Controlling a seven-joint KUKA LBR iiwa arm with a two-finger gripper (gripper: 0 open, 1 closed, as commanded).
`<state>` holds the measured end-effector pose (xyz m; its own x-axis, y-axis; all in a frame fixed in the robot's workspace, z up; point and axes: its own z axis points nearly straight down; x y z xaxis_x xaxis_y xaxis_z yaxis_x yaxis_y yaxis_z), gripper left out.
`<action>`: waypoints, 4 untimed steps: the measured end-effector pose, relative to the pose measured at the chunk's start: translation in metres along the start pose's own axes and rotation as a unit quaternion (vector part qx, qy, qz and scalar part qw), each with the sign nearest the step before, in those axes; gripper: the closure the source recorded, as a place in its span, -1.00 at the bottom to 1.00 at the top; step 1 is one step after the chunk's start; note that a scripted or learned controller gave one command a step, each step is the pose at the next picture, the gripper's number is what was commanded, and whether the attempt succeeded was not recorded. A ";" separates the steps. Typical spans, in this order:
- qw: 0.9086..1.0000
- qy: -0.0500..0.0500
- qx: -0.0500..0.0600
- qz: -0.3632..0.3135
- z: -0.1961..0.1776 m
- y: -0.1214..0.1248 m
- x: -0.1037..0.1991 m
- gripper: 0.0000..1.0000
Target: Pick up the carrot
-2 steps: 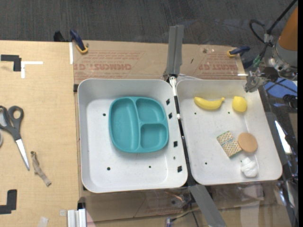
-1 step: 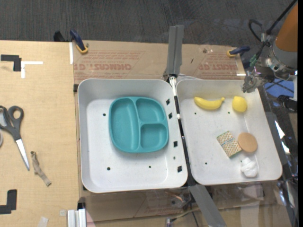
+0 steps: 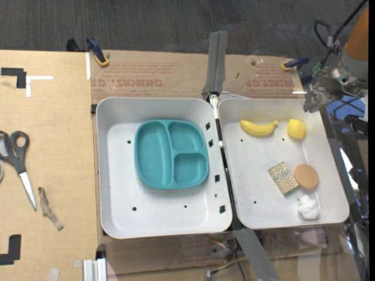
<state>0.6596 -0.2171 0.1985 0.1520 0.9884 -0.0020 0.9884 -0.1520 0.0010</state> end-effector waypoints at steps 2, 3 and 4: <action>0.990 0.000 0.001 0.142 0.006 -0.001 0.004 1.00; 0.982 0.000 0.000 0.188 -0.089 -0.001 0.005 1.00; 0.978 -0.001 0.002 0.209 -0.070 -0.008 0.016 1.00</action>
<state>0.6540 -0.2000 0.2687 0.5422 0.8402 -0.0036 0.8402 -0.5422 -0.0019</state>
